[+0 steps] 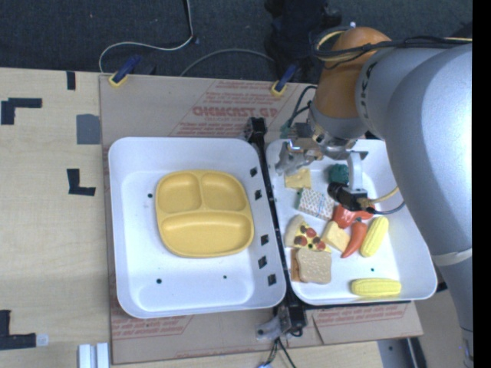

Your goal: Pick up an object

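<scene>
My gripper (295,155) hangs low over the far left part of the right bin (418,271), just above a pale yellow cheese wedge (299,179). Nothing shows as held in it. Toy foods lie in that bin: a speckled cracker (314,202), a pizza slice (304,236), a slice of toast (313,267), a red pepper (351,228), a yellow block (336,237) and two corn cobs (374,236) (376,287). A dark green piece (338,175) lies beside the wrist.
The left bin (130,282) holds a yellow divided plate (205,211). A black hinge strip (265,205) runs between the bins. The grey arm (430,129) with its orange band (345,75) covers the right bin's far right side. Cables lie behind the bench.
</scene>
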Robot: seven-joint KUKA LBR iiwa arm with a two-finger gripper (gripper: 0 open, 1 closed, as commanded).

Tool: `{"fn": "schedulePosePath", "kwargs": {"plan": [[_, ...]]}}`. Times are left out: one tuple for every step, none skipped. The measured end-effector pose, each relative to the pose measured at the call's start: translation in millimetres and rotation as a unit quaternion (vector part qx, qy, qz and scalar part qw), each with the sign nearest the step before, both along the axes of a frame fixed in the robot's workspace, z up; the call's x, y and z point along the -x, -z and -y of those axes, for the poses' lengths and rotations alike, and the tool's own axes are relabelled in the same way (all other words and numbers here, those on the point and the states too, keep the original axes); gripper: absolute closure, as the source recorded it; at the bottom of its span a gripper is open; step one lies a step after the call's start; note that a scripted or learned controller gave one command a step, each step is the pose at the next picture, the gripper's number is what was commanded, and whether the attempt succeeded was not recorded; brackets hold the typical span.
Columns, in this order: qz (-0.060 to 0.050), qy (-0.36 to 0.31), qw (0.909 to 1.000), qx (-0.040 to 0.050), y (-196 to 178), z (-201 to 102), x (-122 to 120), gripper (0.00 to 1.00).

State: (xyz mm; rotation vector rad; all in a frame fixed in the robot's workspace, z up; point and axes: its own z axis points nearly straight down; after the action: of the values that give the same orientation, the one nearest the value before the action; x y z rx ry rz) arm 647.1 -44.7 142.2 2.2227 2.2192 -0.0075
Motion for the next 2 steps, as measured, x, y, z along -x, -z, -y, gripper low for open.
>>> {"fn": "schedulePosePath", "kwargs": {"plan": [[0.001,0.003,1.0000,0.0074,-3.6,7.8,-0.3,0.00],[-0.002,0.002,1.0000,-0.0005,49.8,55.9,27.3,0.00]]}}
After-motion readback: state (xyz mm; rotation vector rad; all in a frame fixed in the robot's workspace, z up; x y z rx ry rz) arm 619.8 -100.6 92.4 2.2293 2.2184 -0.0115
